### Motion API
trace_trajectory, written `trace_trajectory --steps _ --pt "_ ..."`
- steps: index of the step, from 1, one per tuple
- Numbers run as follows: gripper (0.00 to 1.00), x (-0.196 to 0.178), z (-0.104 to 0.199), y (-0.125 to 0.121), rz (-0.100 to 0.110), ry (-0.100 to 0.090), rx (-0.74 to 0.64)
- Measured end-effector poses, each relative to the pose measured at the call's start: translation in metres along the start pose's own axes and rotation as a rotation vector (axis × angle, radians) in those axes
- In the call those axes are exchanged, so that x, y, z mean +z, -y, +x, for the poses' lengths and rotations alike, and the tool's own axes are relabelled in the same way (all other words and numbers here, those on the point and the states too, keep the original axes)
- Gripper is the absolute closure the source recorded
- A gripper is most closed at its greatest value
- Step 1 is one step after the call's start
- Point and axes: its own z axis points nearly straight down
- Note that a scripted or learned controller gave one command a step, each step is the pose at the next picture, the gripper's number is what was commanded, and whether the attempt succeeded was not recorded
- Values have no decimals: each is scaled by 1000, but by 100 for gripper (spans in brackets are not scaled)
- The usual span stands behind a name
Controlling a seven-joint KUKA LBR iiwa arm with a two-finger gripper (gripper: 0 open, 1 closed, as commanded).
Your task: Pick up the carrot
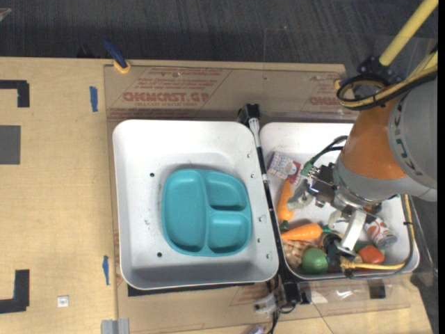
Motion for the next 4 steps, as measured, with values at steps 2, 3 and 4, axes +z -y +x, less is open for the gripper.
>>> trace_trajectory --steps 2,3,4 --pt "0 2 23 14 3 4 23" --pt "0 2 23 14 3 4 23" --pt "0 2 23 14 3 4 23"
